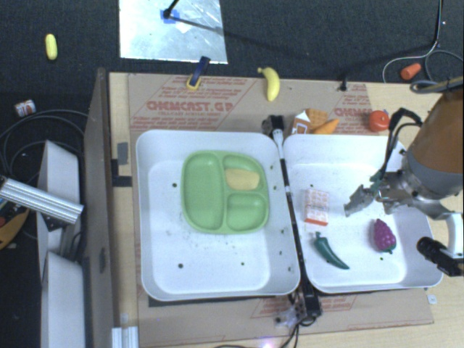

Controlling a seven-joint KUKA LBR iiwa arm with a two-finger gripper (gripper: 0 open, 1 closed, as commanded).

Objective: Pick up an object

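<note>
- Right bin (362,281), near edge: I log a green pepper (331,252) lying loose on the floor, close to the divider between the bins.
- Same bin, right of the pepper: a purple grape bunch (383,235), lying free, just below the arm's wrist.
- Same bin, middle: a small white and red packet (316,206) flat on the floor.
- Gripper (355,201): over the right bin, between packet and grapes, pointing left; I cannot tell how its jaws stand, and I see nothing held.
- Left bin (167,267): a green divided plate (210,194) with a yellow item (243,178) in its upper right compartment.
- Bench beyond the bins: a banana (271,83), a carrot (326,126), an orange-red tomato (378,120).
</note>
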